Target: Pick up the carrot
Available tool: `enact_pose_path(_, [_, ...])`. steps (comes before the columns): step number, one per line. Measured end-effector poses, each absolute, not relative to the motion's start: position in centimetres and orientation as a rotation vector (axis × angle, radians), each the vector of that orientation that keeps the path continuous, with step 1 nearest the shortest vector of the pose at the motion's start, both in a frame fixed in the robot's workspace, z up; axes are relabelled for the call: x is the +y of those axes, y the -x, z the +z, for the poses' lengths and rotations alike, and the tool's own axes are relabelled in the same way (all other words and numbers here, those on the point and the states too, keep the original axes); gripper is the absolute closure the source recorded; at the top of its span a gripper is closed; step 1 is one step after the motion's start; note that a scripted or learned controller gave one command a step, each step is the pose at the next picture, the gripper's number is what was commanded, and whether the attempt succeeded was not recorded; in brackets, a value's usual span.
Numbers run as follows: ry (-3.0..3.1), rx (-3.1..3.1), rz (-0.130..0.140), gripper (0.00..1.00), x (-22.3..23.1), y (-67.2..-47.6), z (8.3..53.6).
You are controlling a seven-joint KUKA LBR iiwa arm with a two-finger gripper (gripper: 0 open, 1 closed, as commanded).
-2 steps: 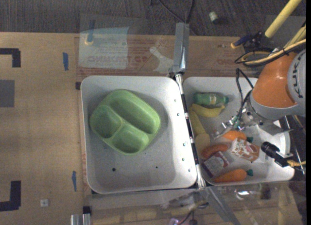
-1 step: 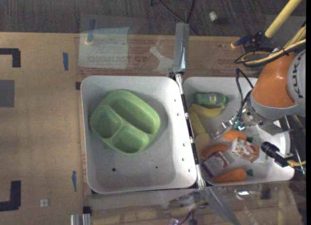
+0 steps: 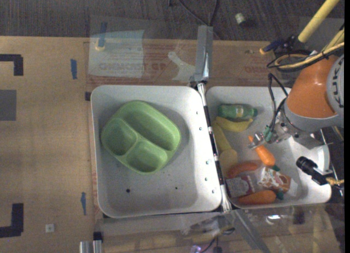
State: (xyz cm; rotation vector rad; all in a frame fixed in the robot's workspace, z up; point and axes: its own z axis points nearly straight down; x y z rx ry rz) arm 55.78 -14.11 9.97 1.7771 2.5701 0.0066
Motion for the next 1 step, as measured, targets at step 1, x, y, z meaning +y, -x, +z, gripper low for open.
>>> enact_pose_path(1, [-1.905,2.496,0.001,1.00,-7.58,-52.85,18.43])
